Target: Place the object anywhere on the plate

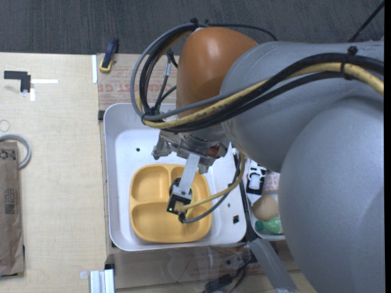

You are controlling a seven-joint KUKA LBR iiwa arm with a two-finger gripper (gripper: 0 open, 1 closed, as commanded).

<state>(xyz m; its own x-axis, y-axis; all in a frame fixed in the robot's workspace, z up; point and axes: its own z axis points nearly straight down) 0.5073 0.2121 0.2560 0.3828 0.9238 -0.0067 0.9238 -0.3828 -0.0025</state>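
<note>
Task object: I cannot tell which thing it is. The candidates are three small things in the right-hand bin.
Plate: a yellow plastic plate with three compartments [149, 224] lies flat in the left-hand shallow white bin [119, 163], toward the view's lower side.
Gripper: the gripper [186, 148] hangs over the plate's upper rim, mostly hidden under the wrist. I cannot tell whether it is open or closed, or whether it holds anything.
Arm: the grey arm with an orange band [208, 60] covers the view's right and most of the second bin.
Right-hand bin: the right-hand white bin [252, 195] shows a white-and-black small item [255, 179], a beige rounded lump [266, 207] and a green item [269, 226]. They lie close together near its left wall.
Surface: a pale wooden surface [55, 182] lies left of the bins. It bears a brown paper bag [9, 212] at the view's left edge. A blue-and-yellow tool [110, 54] lies above the bins.
</note>
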